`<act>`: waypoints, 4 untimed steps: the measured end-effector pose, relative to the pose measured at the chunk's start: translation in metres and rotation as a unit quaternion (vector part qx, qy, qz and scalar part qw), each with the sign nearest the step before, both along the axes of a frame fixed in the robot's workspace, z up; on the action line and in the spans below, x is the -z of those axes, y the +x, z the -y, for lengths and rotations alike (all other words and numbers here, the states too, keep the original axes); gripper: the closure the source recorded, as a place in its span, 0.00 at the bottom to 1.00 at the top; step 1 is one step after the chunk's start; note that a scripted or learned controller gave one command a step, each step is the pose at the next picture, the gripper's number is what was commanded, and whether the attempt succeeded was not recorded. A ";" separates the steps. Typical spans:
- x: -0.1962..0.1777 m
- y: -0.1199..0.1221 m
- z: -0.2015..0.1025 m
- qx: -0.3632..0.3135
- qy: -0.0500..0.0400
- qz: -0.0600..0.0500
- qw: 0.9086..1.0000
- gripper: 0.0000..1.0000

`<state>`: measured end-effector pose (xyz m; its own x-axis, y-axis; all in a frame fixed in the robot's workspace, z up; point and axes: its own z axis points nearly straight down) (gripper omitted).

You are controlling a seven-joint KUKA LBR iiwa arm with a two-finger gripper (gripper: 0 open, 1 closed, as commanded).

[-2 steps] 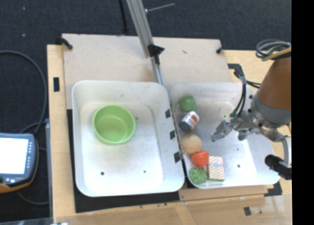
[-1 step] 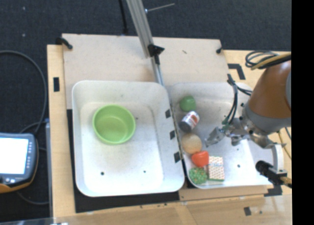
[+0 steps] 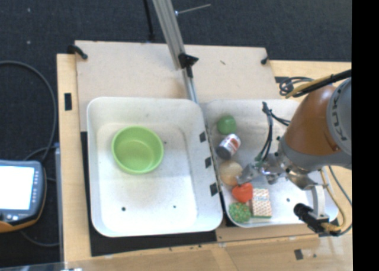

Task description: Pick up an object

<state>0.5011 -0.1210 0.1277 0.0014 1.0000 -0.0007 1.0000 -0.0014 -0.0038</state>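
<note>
At 3 o'clock on the tabletop [image 3: 148, 68], the pincer [image 3: 251, 174] hangs low in the right bin [image 3: 249, 116]; its grip I cannot tell. A red object [image 3: 241, 193] lies just below it.

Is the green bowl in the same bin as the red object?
No, the green bowl sits in the left bin, while the red object lies in the right bin.
</note>
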 end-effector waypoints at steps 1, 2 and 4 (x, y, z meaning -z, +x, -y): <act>-0.014 0.003 0.000 0.002 0.001 0.004 1.000 1.00; -0.073 0.001 -0.006 -0.003 0.000 0.006 1.000 1.00; -0.105 0.005 -0.055 -0.005 0.001 0.003 1.000 1.00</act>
